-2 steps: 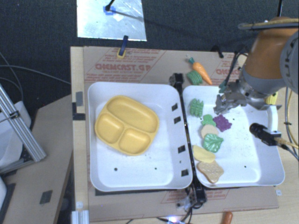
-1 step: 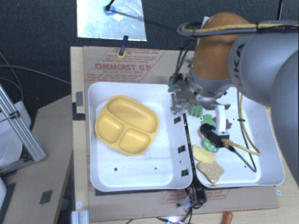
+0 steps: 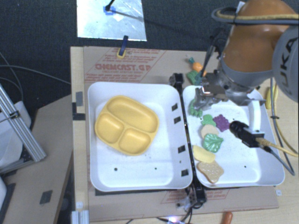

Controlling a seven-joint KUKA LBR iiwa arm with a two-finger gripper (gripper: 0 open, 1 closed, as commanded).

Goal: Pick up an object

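My gripper [image 3: 202, 96] hangs over the far left corner of the right bin [image 3: 261, 174]. Just under it, against the bin's left wall, lies a green toy vegetable [image 3: 195, 108]; whether the gripper touches it is hidden by the wrist. Down the bin's left side lie a small green piece [image 3: 207, 120], a purple grape bunch [image 3: 221, 122], a pale round piece [image 3: 210, 130], a green leaf shape [image 3: 213, 143], a yellow piece [image 3: 203, 154] and a tan biscuit [image 3: 211, 171].
A yellow divided plate [image 3: 126, 124] lies in the left bin [image 3: 140, 171]. A green and orange toy [image 3: 195, 73] sits on the cardboard behind the right bin. The arm's big orange body covers the right bin's far right corner.
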